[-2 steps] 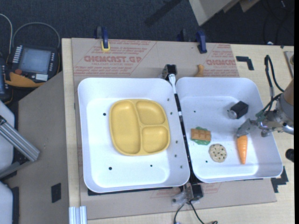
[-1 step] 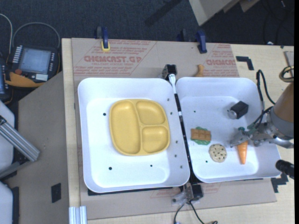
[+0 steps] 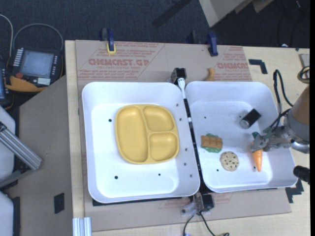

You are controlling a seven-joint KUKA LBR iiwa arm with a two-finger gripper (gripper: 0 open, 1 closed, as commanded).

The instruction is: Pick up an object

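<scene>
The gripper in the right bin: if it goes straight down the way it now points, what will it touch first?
Most likely the orange carrot. The gripper hangs right above the carrot's upper end, near the right side of the right bin. Depth is hard to judge from this slanted view, so it could instead land on the bin floor just beside it.

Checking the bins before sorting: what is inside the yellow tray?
The yellow tray in the left bin shows three bare compartments, nothing inside. What lies beneath the tray is covered.

Single fixed camera above bench, looking down at slant (moderately far), framing both shallow white plastic bins (image 3: 98, 181).
</scene>
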